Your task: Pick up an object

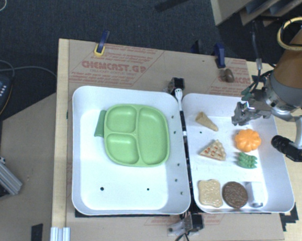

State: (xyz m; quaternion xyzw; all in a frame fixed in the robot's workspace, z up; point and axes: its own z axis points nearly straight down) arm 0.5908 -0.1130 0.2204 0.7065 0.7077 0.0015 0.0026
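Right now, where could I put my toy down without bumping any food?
Left bin: bare white floor below the green divided plate. Right bin: crowded with the pizza slice, pumpkin, bread slice and burger patty.

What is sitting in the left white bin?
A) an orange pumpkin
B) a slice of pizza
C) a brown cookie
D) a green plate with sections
D: the green plate with sections lies alone in the left white bin, while the pumpkin, pizza slice and cookie are all in the right bin.
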